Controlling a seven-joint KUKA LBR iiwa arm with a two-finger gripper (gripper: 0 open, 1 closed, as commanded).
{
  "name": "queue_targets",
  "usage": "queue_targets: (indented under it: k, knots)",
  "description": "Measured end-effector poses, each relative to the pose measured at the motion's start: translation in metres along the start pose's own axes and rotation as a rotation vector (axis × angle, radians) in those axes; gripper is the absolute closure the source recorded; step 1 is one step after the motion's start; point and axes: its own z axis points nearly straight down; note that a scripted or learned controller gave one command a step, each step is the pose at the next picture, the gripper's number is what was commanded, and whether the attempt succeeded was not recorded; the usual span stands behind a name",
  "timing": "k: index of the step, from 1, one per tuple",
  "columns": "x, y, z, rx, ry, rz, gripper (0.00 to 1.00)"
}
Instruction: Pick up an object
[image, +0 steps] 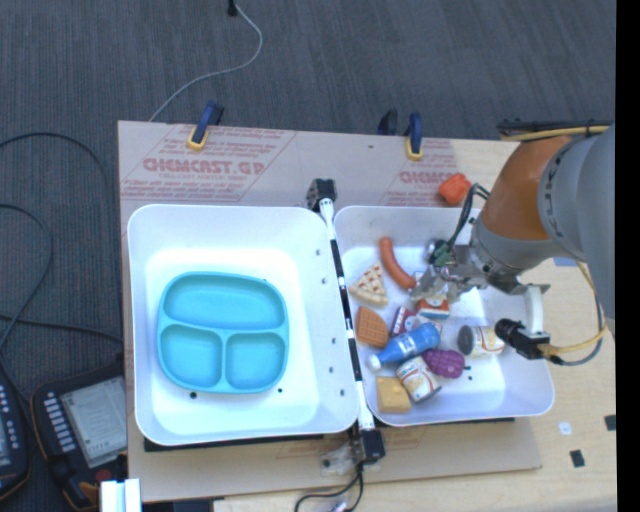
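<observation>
Camera view: gripper low in the right bin among toys beside the hot dog, finger state impossible to tell.

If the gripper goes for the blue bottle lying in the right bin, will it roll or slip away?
The blue bottle lies on its side and looks round, so a nudge would probably roll it. Toys crowd it, the purple piece and small can among them, which may block rolling but hinder the fingers. Its surface looks smooth and shiny, probably slippery.
</observation>
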Motion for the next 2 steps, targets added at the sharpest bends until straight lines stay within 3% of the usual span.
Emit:
queue_targets:
  k: [1,2]
  knots:
    - [0.09,-0.021,-0.119,-0.005,-0.001,-0.002,1.0]
    - [0.135,-0.106,-0.114,-0.002,-0.002,-0.001,1.0]
